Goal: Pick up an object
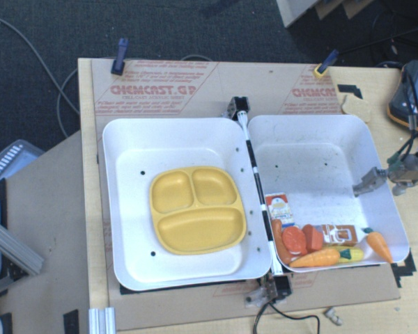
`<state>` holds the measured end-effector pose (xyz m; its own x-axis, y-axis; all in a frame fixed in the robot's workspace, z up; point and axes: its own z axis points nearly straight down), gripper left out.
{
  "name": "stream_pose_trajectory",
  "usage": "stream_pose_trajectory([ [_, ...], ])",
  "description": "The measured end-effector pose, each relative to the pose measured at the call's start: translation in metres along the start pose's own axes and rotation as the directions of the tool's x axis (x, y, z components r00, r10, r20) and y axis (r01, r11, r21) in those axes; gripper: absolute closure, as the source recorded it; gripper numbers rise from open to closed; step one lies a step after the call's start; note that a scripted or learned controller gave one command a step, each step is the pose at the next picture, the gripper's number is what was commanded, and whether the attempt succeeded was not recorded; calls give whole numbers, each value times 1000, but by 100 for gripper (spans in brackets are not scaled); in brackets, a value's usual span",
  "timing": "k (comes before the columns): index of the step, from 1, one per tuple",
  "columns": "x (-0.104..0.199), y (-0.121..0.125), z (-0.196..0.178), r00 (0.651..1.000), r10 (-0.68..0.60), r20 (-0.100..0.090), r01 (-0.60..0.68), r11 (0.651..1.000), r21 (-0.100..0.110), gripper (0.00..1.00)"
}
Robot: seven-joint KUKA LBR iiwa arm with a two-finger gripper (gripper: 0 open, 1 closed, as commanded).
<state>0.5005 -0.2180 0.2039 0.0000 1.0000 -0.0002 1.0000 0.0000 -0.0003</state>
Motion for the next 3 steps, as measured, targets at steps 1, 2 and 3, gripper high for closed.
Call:
stream_pose_trajectory([
  [1, 0, 1, -10, 1000, 0, 2, 0, 1000, -3, 100],
  [2, 57, 82, -13, 1000, -2, 0, 2, 1000, -2, 100],
  [3, 152, 64, -2, 1000, -2, -2, 2, 1000, 1, 100],
])
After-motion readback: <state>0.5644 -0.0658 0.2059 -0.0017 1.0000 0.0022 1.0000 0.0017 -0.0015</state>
